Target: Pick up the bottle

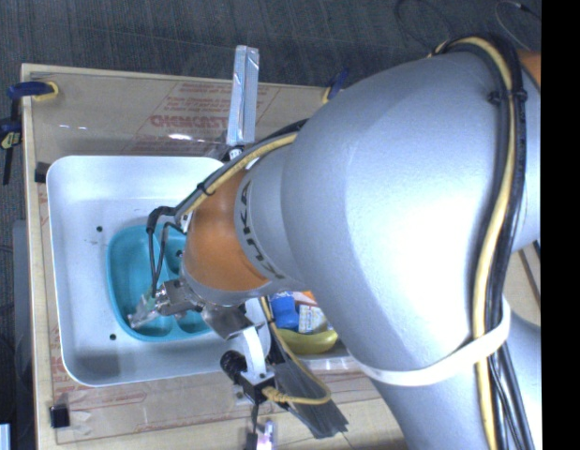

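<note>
A large teal plastic item (130,270) lies in the left white bin (74,214), toward its near side. I cannot tell whether it is the bottle. My gripper (144,313) is low over the teal item's near end, right at its surface. The wrist with the orange band (219,251) hides the item's right part. Below the arm, a small container with a blue, white and orange label (297,313) peeks out, resting against a yellow-green object (313,341).
The grey arm (393,214) covers the right bin and most of the view's right half. A metal upright post (244,92) stands behind the left bin. Blue clamps (27,90) hold the bench's far left corner. Cables (163,251) run along the wrist.
</note>
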You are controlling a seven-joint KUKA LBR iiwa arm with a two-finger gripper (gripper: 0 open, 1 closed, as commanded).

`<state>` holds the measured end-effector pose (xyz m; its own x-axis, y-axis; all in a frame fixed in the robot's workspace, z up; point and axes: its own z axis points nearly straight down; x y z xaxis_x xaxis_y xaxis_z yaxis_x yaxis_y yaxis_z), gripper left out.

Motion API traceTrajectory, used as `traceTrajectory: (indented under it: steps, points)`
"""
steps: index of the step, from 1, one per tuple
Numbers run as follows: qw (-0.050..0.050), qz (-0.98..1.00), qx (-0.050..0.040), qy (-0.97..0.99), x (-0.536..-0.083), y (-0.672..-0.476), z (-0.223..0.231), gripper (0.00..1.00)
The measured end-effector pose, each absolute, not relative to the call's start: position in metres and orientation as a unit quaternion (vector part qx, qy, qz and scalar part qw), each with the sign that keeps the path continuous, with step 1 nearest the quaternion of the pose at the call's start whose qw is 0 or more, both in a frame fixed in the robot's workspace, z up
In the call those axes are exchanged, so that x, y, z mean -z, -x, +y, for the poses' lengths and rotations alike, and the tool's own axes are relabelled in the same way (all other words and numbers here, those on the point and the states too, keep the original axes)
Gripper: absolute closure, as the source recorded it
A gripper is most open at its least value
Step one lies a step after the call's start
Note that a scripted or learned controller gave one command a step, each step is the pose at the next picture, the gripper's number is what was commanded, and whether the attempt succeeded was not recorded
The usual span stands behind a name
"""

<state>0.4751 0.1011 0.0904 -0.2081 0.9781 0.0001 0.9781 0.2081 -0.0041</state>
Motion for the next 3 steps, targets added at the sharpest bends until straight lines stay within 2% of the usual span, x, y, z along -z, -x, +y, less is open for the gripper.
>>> traceTrajectory:
  steps: [1, 2, 3]
  points:
    - [-0.003, -0.777, -0.0013, 0.63, -0.102, -0.478, 0.097, 1.0]
    - [-0.001, -0.958, -0.0001, 0.288, -0.192, -0.499, 0.059, 1.0]
    - [0.001, -0.865, -0.0008, 0.502, -0.237, -0.494, 0.114, 1.0]
